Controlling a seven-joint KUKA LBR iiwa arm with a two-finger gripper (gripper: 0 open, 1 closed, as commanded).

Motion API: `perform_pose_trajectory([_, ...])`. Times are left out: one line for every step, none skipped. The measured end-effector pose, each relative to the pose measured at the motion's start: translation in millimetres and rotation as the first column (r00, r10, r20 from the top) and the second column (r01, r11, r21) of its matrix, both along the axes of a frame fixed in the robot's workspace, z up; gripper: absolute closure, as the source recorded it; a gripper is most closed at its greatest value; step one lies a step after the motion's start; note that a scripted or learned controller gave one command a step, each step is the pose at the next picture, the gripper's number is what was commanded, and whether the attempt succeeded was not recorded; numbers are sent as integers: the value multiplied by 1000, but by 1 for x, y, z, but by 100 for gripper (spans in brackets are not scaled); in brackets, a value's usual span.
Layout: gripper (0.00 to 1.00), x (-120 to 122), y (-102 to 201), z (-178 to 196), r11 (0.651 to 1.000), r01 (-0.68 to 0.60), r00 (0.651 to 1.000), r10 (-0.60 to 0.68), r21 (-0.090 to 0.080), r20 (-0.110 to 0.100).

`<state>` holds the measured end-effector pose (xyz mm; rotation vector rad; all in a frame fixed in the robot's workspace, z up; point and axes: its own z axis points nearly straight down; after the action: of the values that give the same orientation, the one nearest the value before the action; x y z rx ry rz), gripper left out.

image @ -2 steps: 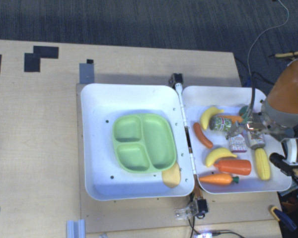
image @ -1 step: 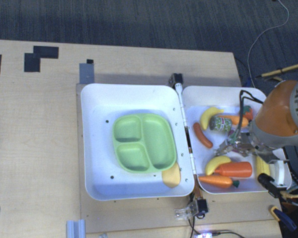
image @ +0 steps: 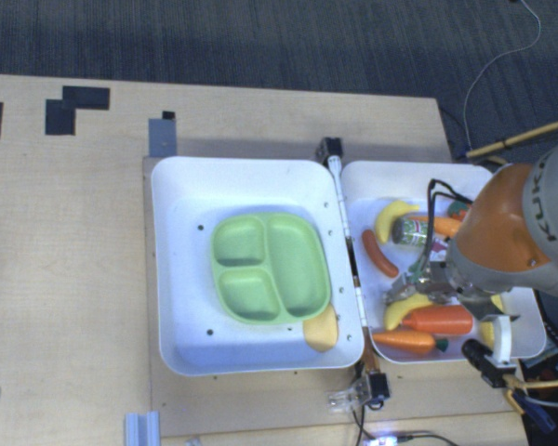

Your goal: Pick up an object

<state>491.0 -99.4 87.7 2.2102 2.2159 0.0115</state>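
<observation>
The right bin [image: 355,203] holds several toy foods: a yellow banana [image: 391,216], a green and silver can [image: 411,231], a red sausage [image: 379,254], a second banana [image: 402,312], a red-orange carrot [image: 439,320] and an orange carrot [image: 405,340]. My gripper [image: 411,284] hangs low over the middle of this bin, just above the second banana and right of the sausage. The orange wrist band hides the bin's right part. I see nothing clearly held.
The left bin [image: 181,249] holds a green divided plate [image: 270,268] and a yellow-orange piece [image: 322,329] in its near right corner. A ridge [image: 346,240] separates the two bins. Bare wooden bench lies to the left.
</observation>
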Motion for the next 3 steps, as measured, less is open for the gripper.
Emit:
perform_pose_trajectory([100,3,0,12,1000,-2,1000,2,0,6])
perform_pose_trajectory([0,2,0,11,1000,-2,1000,2,0,5])
perform_pose_trajectory([100,4,1,22,1000,-5,1000,5,1,9])
